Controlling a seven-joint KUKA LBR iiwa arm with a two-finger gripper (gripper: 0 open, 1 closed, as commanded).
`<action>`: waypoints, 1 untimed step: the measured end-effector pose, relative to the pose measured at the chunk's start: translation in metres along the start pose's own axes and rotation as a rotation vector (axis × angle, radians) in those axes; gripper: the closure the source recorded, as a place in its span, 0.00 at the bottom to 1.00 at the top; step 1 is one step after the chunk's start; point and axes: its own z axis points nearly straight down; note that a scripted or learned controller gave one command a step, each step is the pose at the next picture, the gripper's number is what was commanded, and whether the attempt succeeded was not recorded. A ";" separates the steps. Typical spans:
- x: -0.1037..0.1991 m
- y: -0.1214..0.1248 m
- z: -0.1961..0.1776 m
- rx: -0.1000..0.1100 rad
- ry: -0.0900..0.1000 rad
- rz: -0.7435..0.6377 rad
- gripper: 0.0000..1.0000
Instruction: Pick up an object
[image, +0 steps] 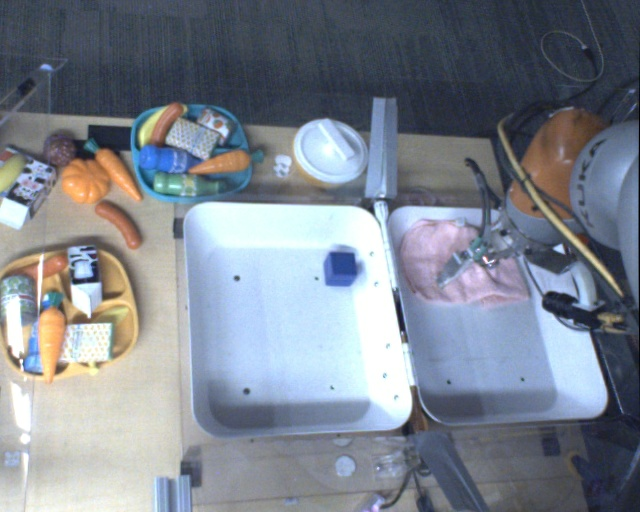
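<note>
Bins (290, 400): smooth white plastic, slight sheen. Pink cloth (455, 262): soft, matt, wrinkled. Blue block (341, 267): matt. Bench (150, 400): pale wood, matt. Gripper (478, 256): bare metal, glinting. Arm band (562, 145): glossy orange.

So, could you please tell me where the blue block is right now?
The blue block lies in the left bin, near its upper right corner, close to the divide from the right bin.

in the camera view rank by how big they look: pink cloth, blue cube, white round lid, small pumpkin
1. pink cloth, in the right bin, under the pincer
2. white round lid, above the left bin
3. small pumpkin and blue cube: the pumpkin looks slightly bigger, but they are too close to rank firmly.
</note>
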 end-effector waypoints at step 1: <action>-0.030 -0.025 0.000 -0.001 0.000 -0.083 0.00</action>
